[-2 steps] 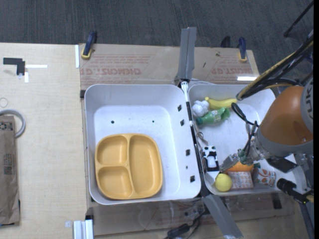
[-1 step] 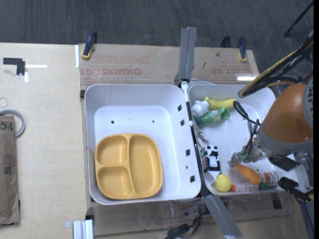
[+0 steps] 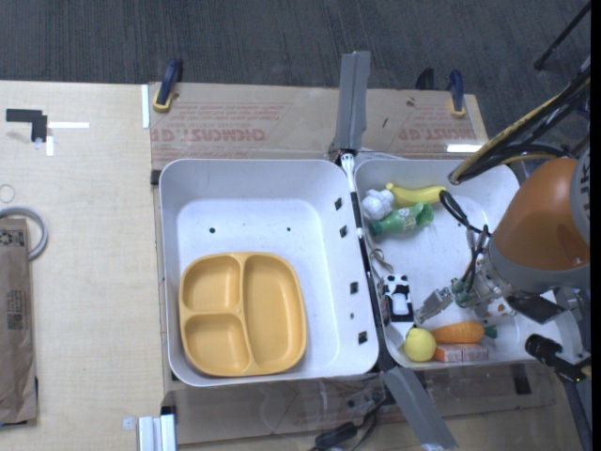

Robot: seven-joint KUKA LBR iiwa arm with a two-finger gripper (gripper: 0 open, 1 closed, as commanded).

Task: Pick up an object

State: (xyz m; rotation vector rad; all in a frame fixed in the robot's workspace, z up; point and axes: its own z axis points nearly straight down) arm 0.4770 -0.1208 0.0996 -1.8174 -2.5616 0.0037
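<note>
from my remote seat: far left of frame, a brown paper bag [image 3: 16, 318] lies on the bench [image 3: 84, 205]. left bin [image 3: 258, 181] sits centre frame and holds a yellow divided plate [image 3: 243, 312], three compartments, in its lower left part. right bin [image 3: 434, 178] touches it along the middle seam. in the right bin, upper area: a banana [image 3: 418, 194], a small white toy [image 3: 377, 202] just beside it, and a green object [image 3: 404, 219] right below. lower area: a black-and-white item [image 3: 399, 299] near the seam, a yellow lemon [image 3: 421, 344], a carrot [image 3: 457, 332] beside it, a reddish piece [image 3: 461, 353] under the carrot. gripper [image 3: 467, 292] hangs just above the carrot, nothing visibly between its fingers; i can't tell how far open it is. arm [image 3: 545, 228] fills the right side.
</note>
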